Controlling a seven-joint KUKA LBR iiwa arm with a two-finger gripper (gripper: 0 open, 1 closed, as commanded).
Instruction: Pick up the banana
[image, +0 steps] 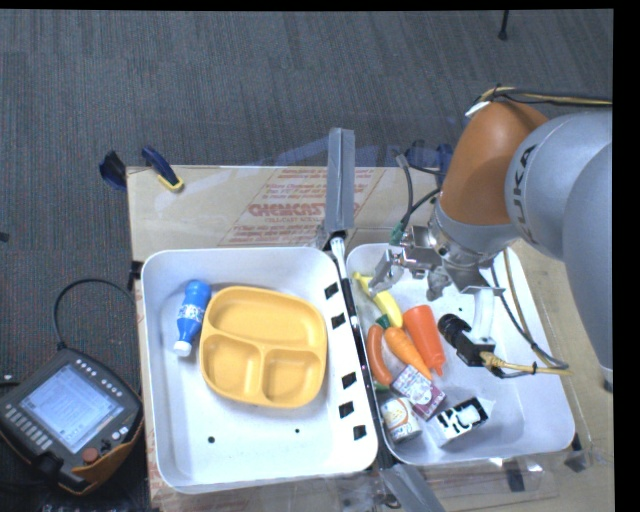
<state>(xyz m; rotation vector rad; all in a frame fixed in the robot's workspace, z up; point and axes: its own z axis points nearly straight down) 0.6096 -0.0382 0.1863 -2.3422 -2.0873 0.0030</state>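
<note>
With our gripper (392, 268) released just above the banana (384, 304), we risk nudging the touching carrot (406, 347) or bin wall (352, 330) instead.

One fixed camera looks down at a slant from above the tabletop (250, 200), taking in both white bins (160, 300) from moderate height, floor beyond.

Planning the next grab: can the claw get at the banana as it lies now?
Probably yes. The claw sits just above the banana, whose upper end looks uncovered. The carrot crowds its lower end, so a grab there looks tight.
</note>
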